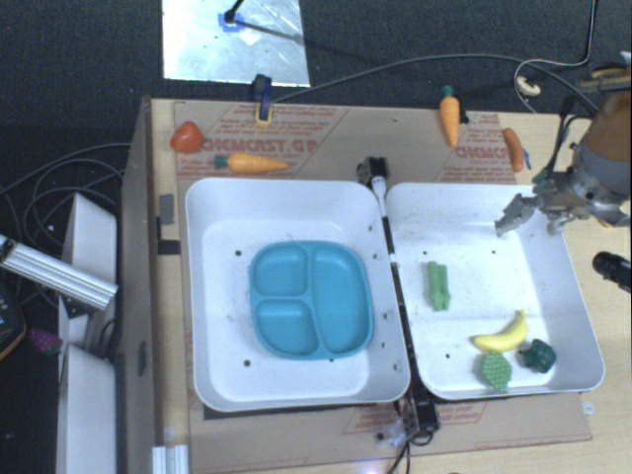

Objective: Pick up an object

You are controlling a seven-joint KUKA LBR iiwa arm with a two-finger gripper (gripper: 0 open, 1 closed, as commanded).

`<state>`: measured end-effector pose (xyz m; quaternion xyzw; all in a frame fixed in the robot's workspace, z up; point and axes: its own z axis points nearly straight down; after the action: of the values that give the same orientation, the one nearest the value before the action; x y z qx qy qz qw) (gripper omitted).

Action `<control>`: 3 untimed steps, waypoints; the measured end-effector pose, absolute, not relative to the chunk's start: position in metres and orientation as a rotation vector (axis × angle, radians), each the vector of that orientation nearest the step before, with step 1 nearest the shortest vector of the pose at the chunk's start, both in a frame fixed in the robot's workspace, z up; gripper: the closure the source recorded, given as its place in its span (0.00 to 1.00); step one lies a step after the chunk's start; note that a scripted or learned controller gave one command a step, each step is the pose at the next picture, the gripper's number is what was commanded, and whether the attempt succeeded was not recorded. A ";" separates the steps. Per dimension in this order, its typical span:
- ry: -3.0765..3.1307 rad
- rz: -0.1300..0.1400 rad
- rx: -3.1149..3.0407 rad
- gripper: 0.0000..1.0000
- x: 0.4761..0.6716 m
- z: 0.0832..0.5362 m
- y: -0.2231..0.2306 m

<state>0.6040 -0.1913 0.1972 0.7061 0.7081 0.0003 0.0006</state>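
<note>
We see a brown counter [326,131] with two white bins. The gripper [531,213] hangs wide and holds nothing over the right bin [568,265]'s far edge. The banana [501,334] near its front corner waits unpicked.

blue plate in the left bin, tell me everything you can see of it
The blue plate is a light blue tray with rounded corners, apparently smooth plastic. Raised ridges split it into three compartments: one across the top left, one lower left, and a taller one down the right side. All three look bare. It lies flat, right way up, turned slightly askew, near the middle of the left bin, resting on the bin's floor. Its edges stand apart from the bin's walls, and the gripper is over the other bin.
</note>
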 end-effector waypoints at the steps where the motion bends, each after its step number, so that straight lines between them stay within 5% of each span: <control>1: 2.226 0.002 2.216 0.00 0.623 0.150 -0.137; 2: 2.226 0.001 2.217 0.00 0.612 0.095 -0.087; 3: 2.223 0.000 2.219 0.00 0.592 0.084 -0.096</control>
<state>0.5923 -0.0959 0.0841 0.7065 0.7077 0.0000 0.0002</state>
